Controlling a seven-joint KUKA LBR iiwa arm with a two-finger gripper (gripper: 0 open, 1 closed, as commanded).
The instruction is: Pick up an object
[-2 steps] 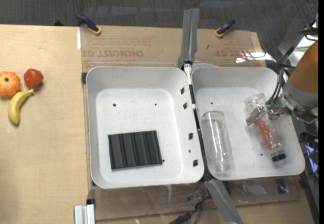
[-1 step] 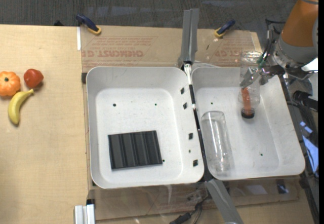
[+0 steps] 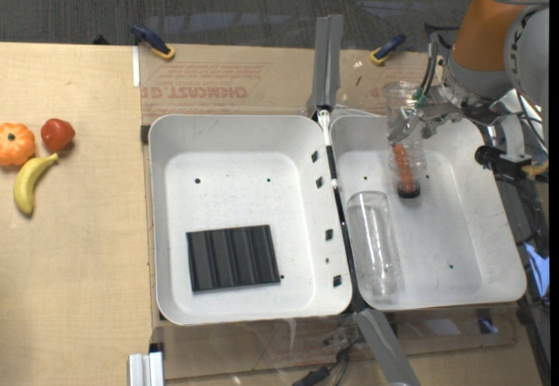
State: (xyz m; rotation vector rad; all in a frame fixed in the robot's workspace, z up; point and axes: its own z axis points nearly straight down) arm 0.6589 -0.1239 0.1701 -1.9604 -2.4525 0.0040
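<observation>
A clear plastic bottle [image 3: 374, 240] lies on its side along the left wall of the right white bin [image 3: 476, 240], while the claw [image 3: 407, 168], whether apart or together I cannot tell, hangs just behind it.

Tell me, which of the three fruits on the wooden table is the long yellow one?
The banana, lying lowest of the three. The other two are round: an orange fruit and a red one sit just above it.
</observation>
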